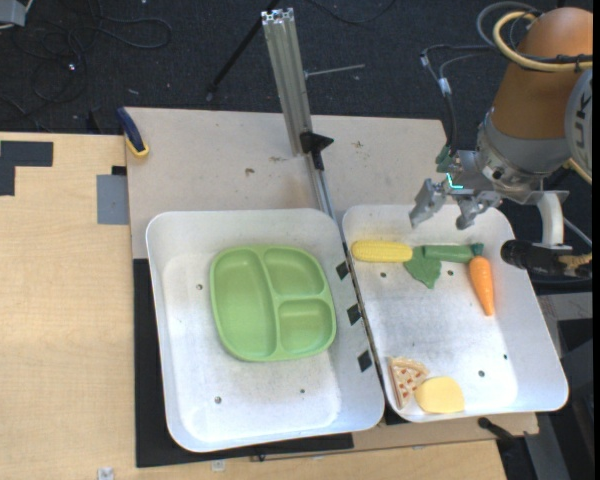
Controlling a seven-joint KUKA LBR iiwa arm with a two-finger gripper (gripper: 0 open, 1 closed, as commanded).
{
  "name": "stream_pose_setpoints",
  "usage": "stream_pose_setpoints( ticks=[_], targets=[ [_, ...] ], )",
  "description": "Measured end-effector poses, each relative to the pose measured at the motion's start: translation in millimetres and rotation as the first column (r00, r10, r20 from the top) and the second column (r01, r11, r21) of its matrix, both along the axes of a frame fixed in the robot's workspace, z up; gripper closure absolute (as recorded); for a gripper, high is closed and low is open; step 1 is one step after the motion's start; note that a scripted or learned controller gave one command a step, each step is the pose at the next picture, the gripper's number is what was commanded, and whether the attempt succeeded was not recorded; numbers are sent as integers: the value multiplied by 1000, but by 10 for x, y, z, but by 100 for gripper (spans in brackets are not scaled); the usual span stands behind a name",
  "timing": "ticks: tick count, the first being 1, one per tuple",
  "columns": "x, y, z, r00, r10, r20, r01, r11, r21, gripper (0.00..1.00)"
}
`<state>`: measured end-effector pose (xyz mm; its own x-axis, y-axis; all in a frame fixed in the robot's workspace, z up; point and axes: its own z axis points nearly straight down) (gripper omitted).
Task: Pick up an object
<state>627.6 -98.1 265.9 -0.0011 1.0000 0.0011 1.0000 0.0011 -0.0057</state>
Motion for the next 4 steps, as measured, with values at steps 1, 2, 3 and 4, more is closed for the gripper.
stream_pose_setpoints(
  ticks=[1,2,3,4],
  targets=[
    [6,0,12,1000,0,3,0,1000,0,0],
    [50,82,-512,1000,1,-1,-1,1000,-1,0],
    [86,120,-963,1000,1,-2,-1,1000,-1,0],
    [77,112,-1610,1000,-1,-3,1,1000,-1,0]
  ],
)
